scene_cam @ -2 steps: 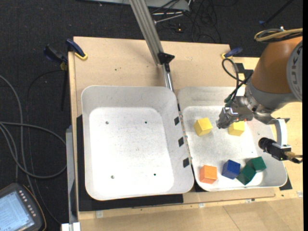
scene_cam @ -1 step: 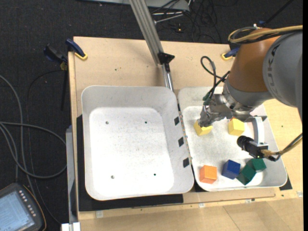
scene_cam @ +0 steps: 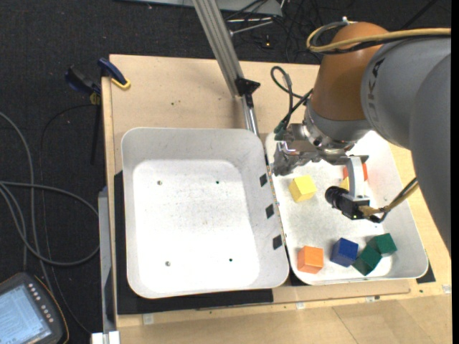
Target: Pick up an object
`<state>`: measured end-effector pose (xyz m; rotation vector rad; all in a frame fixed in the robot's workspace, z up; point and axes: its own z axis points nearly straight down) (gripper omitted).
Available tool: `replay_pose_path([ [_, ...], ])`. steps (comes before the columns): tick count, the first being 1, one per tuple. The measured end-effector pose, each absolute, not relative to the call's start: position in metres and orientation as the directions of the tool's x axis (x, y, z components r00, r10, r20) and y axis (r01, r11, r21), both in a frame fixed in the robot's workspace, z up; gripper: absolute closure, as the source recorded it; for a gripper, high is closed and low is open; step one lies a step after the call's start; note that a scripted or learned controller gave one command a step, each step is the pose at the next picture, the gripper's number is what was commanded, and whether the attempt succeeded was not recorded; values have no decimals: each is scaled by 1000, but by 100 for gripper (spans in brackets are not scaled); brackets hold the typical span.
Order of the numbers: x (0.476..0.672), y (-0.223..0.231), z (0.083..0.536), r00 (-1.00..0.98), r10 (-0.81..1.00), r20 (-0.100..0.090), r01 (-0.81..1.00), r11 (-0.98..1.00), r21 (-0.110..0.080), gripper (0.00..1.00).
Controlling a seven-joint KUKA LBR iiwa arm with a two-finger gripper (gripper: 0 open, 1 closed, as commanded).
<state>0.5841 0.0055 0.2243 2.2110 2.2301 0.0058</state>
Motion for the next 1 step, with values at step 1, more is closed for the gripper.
replay_pose_path([
  [1, 598, 59, 239, -8, 1000, 2, 1000, 8, 3, 100],
])
